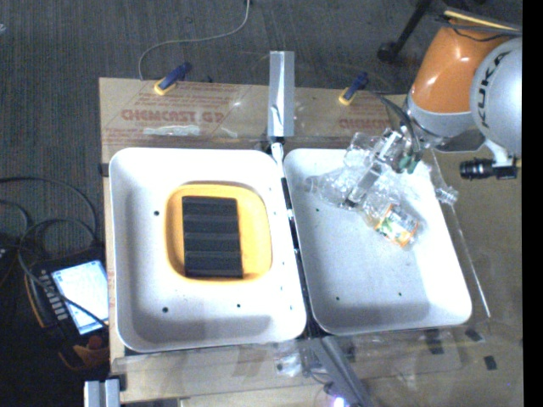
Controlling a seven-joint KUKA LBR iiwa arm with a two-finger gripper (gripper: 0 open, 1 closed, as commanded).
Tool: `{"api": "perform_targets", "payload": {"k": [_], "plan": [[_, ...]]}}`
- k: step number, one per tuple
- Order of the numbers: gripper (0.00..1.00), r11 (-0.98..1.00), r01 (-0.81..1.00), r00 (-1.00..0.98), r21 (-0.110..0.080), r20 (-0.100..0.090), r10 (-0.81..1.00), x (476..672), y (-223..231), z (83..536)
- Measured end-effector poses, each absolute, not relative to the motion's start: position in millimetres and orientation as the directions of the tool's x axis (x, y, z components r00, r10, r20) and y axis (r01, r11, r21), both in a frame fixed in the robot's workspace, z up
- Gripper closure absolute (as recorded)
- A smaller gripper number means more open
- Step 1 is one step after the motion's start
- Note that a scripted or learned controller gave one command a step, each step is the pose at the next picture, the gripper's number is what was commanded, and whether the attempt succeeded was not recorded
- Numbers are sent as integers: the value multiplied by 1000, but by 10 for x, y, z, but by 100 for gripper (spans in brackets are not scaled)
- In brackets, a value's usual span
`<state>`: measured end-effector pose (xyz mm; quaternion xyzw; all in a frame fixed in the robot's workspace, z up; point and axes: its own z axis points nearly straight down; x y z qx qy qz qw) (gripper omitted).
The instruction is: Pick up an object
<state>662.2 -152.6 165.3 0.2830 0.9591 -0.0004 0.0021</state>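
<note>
**Arm over the right bin, above a crumpled clear packet**

Dark grey carpet surrounds a brown board bench [170,117] bearing two shallow white bins side by side. Inside the left white bin [136,312] sits a yellow-orange rounded tray [176,227] holding a black ribbed rectangular block [210,237]. Against the far wall of the right white bin [390,303] lies a crumpled clear plastic packet [373,193] with an orange and green printed patch at its near end. The grey arm with its orange band [454,66] reaches in from the right, and its two-finger gripper [397,153] hangs over the packet's far edge. Clear plastic and glare blur the fingertips, so whether the pincer is wide, narrow or gripping cannot be told. Two blue-and-yellow clamps [171,78] pin the board's far edge.
</note>
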Motion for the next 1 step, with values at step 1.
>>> {"api": "perform_targets", "payload": {"k": [1], "plan": [[100,820,573,-820,2,0,573,6096,-1306,1473]]}}
